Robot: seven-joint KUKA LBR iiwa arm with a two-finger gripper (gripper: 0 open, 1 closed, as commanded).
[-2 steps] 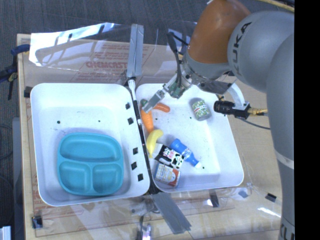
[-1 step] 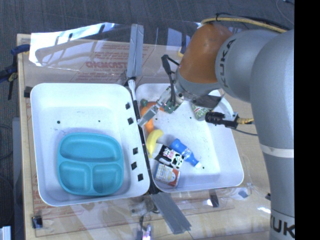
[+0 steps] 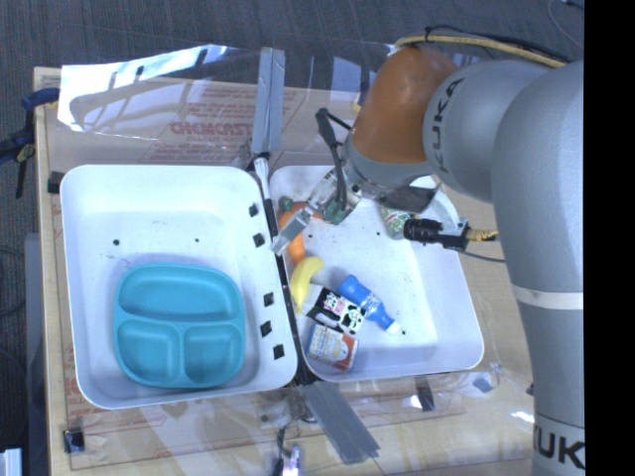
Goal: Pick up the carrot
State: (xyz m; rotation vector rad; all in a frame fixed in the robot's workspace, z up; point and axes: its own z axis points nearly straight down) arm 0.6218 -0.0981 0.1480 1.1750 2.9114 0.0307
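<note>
Two shallow white bins sit side by side on the tabletop (image 3: 496,385). The left bin (image 3: 89,206) holds a teal divided tray (image 3: 181,327) in its near half, close to the bin's near-left corner. The right bin (image 3: 451,305) carries the loose things, all gathered along its left wall.

The grey arm (image 3: 516,137), with its orange band (image 3: 397,107), reaches down over the far-left corner of the right bin. The pincer (image 3: 316,214) is low in that corner, right at the carrot (image 3: 289,236), a small orange piece lying against the divider between the two bins, toward the bin's far end. The metal fingers (image 3: 327,206) appear to be touching or just above the carrot's far end, but whether they are released, clenched or grasping it cannot be told from this angle.

Just nearward of the carrot lies a yellow banana (image 3: 303,278), also along the left wall. Beside it, toward the bin's middle, is a blue bottle (image 3: 365,302) with a white tip, and touching that a black-and-white patterned carton (image 3: 335,312). Nearest the front edge sits a small packet (image 3: 330,346) with orange and white print. A small dark-and-green object (image 3: 397,226) rests near the far wall, partly under the arm.
</note>
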